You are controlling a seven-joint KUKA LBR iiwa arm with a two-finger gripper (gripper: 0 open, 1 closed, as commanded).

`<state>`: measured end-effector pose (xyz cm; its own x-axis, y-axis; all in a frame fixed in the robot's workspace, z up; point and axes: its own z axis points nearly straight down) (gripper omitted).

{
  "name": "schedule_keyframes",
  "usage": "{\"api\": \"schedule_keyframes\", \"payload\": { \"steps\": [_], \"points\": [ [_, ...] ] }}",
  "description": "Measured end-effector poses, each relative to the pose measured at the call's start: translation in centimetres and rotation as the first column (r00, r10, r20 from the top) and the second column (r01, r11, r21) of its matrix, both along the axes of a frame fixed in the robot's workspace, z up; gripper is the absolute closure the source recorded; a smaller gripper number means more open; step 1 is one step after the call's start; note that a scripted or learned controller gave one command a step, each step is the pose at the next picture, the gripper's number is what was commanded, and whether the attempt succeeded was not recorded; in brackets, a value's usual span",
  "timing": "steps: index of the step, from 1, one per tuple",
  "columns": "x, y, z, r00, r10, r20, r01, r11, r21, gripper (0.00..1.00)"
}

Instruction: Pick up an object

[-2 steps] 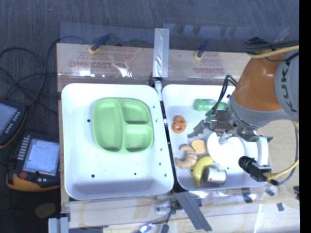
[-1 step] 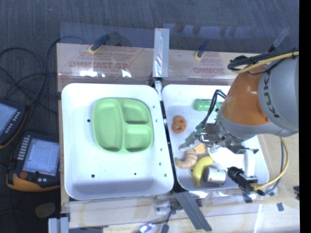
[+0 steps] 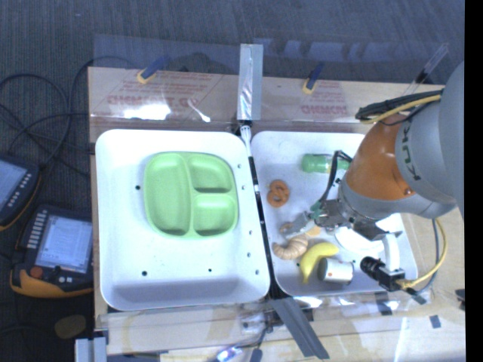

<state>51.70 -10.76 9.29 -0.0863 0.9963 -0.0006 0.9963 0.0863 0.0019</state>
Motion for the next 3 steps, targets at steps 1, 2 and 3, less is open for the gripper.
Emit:
{"api": "schedule_keyframes", "payload": {
  "steps": [1,2,3],
  "points": [
    [0.0,0.1,0.8,1.0,0.001,-0.001,-0.001,1.0,0.002,1.0],
    [5.4,-5.2,5.7,0.999,0.044,-0.004,-0.044,0.999,-0.002,1.0],
    [5.1,-2.4,12.5,0.994,-0.108,-0.004,0.108,0.994,-0.003,1.0]
  ]
}}
